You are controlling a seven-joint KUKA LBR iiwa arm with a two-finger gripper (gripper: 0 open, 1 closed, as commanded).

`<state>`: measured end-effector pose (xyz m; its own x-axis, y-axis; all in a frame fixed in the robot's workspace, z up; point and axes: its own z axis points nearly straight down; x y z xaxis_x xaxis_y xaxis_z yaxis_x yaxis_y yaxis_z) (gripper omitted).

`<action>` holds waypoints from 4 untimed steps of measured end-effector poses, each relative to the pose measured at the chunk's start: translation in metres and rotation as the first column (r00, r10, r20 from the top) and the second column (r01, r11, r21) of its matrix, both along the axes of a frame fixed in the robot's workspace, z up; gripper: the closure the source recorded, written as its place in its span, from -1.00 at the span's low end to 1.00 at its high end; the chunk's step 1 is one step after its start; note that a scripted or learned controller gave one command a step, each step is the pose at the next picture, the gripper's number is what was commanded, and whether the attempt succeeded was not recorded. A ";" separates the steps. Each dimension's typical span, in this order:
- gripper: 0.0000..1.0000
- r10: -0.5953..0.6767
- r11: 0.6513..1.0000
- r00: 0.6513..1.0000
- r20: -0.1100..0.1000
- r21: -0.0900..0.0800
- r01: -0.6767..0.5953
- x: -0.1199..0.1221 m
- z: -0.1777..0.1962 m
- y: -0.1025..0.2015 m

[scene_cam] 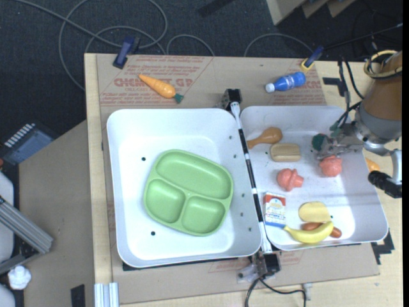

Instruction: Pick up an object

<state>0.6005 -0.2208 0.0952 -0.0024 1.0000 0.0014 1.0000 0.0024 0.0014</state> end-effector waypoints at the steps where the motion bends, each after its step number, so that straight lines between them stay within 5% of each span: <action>1: 1.00 -0.001 1.000 1.000 0.002 -0.001 0.001 0.035 0.037 0.078; 2: 1.00 -0.001 1.000 1.000 0.001 -0.001 0.001 -0.003 0.112 0.129; 4: 1.00 -0.001 1.000 1.000 -0.004 0.000 0.001 -0.050 0.138 0.216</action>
